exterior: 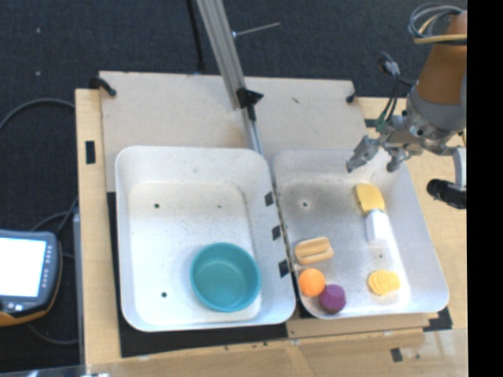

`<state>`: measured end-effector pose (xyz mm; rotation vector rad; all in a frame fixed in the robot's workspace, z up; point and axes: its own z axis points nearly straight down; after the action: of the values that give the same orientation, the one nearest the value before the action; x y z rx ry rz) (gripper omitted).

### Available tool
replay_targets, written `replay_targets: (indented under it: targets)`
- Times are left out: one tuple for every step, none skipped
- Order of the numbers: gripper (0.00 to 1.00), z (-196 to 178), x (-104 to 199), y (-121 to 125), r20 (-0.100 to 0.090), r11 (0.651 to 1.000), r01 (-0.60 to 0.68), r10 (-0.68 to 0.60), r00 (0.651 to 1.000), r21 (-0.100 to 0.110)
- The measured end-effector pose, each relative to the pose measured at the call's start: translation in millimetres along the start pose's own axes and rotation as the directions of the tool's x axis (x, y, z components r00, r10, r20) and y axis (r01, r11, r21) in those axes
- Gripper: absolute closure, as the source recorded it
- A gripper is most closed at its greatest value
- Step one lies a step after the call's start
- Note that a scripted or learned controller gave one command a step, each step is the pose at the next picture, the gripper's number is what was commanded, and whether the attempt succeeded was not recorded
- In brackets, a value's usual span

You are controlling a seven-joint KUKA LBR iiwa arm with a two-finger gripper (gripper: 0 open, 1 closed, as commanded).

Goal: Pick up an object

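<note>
A grey two-finger gripper [379, 157] hovers with jaws spread and empty over the right white bin's [424, 234] far edge, seemingly approaching, so it must next descend onto the yellow-and-white plastic object [371, 209] just below.

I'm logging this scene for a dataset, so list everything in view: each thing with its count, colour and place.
bins: 2, white, side by side on the bench
bowl: 1, teal, near front of the left bin
yellow-and-white item: 1, yellow top and white lower part, right bin toward the back
tan bun-shaped item: 1, tan, right bin near the divider
orange ball: 1, orange, right bin front
purple ball: 1, purple, beside the orange ball, at the front rim
ridged yellow item: 1, yellow, right bin front right
pendant: 1, screen lit, far left
metal post: 1, grey, behind the bins
gripper: 1, grey, open, above the right bin's back edge
</note>
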<state>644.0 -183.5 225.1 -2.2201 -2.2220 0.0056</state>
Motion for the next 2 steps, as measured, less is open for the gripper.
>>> replay_targets:
  targets:
    - [0.00,44,2,5,0.000,1.000,0.002,-0.002,1.000,0.000]
    - [0.00,98,-5,-4,0.000,1.000,-0.001,0.001,1.000,0.002]
